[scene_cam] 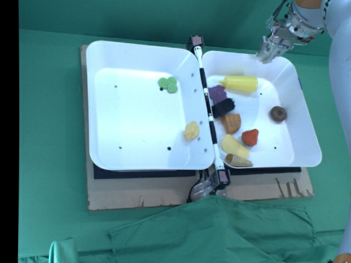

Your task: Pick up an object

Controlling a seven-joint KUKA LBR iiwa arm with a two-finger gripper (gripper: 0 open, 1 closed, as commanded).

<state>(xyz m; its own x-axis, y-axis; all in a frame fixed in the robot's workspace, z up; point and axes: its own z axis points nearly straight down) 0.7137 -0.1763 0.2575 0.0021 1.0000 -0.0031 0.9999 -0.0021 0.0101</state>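
Observation:
My gripper point(267, 54) hangs over the far edge of the right bin point(299, 122), above and to the right of a yellow mustard bottle point(240, 83). Nothing shows between its tips. In that bin also lie purple grapes point(217, 93), a black piece point(223, 107), an orange waffle point(231, 123), a red strawberry point(250, 137), a brown doughnut point(278, 113), a yellow banana-like piece point(234, 146) and a tan cone point(238, 160). The left bin point(109, 119) holds a green clover-shaped piece point(168, 84) and a pale yellow piece point(191, 131).
Both bins rest on a cardboard sheet point(137, 200) over green cloth. A black-and-white divider bar point(205, 106) runs between the bins. Folded green cloth point(219, 232) lies at the front. The arm point(334, 48) comes down the right side.

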